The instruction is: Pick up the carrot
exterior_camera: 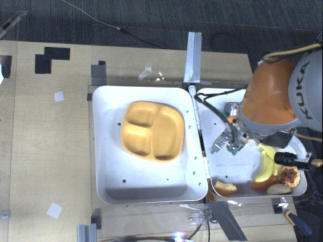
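The gripper (pixel 231 144) hangs low over the right bin (pixel 222 168), a small cluster of metal under the arm's (pixel 270 92) glossy orange band. I cannot tell whether it is released or clenched, and nothing is visibly in its grasp. The bench (pixel 45 150) is pale wood, with black tape shapes (pixel 50 58) and two small white squares stuck to it. Beyond it lies dark grey ribbed carpet (pixel 151 6), crossed by a thin cable.

Two shallow white plastic bins with rounded corners sit side by side, touching, with a metal bar (pixel 193 57) rising behind their seam. The left bin (pixel 108 150) holds one yellow tray (pixel 153 130), matte, soft-cornered, moulded into three compartments.

A sliver of orange (pixel 231 119), perhaps the carrot, shows in the right bin's far part, just beside the arm and mostly hidden. Along the near wall lie one curved banana (pixel 265 166), one tan bread-like lump (pixel 225 187), one red-brown piece (pixel 261 186), one pale piece (pixel 278 189) and one knobbly red-orange piece (pixel 289 176).
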Robot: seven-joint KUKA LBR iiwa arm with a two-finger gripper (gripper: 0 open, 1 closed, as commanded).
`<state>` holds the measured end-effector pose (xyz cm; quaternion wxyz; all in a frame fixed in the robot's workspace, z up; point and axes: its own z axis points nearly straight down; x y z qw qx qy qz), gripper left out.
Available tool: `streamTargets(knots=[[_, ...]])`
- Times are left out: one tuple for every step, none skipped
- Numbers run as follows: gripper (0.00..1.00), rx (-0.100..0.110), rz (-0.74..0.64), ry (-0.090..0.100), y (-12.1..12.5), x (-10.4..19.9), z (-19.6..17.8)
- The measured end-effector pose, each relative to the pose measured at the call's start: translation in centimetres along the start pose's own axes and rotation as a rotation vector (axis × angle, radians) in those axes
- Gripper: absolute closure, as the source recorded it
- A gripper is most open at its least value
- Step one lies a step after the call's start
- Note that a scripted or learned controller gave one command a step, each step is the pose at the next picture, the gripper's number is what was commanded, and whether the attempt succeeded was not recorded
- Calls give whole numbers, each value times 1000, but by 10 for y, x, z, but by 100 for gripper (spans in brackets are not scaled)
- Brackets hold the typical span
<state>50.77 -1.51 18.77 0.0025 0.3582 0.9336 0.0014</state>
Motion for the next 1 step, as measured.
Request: streamTargets(knots=[[100,-1,-64,-4,-28,-40,-43]])
